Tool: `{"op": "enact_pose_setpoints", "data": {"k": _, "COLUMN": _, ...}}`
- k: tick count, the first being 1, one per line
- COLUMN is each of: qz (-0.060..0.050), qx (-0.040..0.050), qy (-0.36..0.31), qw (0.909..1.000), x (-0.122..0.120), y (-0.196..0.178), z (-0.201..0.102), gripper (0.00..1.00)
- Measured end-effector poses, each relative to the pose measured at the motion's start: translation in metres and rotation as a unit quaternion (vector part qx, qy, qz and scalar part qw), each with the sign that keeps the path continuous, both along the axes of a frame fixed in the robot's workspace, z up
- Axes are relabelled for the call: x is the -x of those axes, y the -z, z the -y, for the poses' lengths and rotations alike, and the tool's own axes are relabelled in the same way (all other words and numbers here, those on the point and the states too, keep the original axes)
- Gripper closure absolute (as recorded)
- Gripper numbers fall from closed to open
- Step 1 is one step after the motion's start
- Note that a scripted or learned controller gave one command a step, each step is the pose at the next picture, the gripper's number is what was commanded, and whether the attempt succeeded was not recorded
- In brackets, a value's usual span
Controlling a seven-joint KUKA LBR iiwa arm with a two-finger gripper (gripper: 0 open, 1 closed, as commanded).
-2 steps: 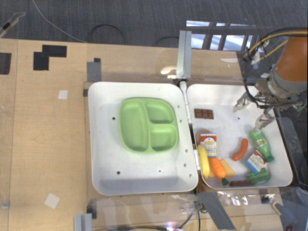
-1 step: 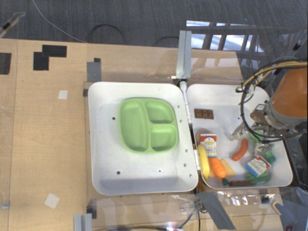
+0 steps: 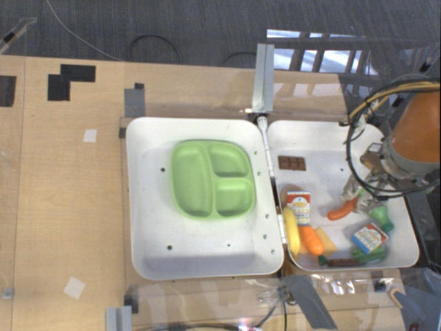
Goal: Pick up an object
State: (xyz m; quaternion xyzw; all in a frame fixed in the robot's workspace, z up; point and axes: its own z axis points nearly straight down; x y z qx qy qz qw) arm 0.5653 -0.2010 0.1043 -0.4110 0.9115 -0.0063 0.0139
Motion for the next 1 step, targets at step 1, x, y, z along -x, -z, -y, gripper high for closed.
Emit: {"op": "enact_pose_setpoints", "data": {"k": 1, "qz": -0.007, "qx": -0.0014, "qy": 0.149, "qw": 0.9888, "x": 0.0463, "y": -0.1372, "z": 0.0049, "gripper": 1.0}}
